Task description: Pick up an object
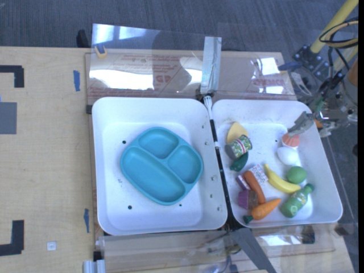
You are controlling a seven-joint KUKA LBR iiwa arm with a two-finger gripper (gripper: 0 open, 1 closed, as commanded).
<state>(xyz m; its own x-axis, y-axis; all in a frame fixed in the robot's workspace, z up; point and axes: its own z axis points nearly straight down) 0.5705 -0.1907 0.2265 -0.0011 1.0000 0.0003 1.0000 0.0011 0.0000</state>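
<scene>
Gripper hovers over the red-and-white toy, approaching; its grip state I cannot tell; next I descend.

Robot lab bench set up for pick-and-place trials

Two shallow white plastic bins are sitting side by side on a pale plywood bench top, the left bin joining the right bin along a hinged middle seam. Clear acrylic panels are standing just behind the bins, catching glare. Blue tape strips and black bracket-shaped markers are lying on the plywood to the left of the left bin. Inside that bin a turquoise plastic divided plate is resting; the right bin is holding small plastic toy foods. Beyond the right bin, loose black cables and a yellow tube are hanging over grey carpet.
</scene>
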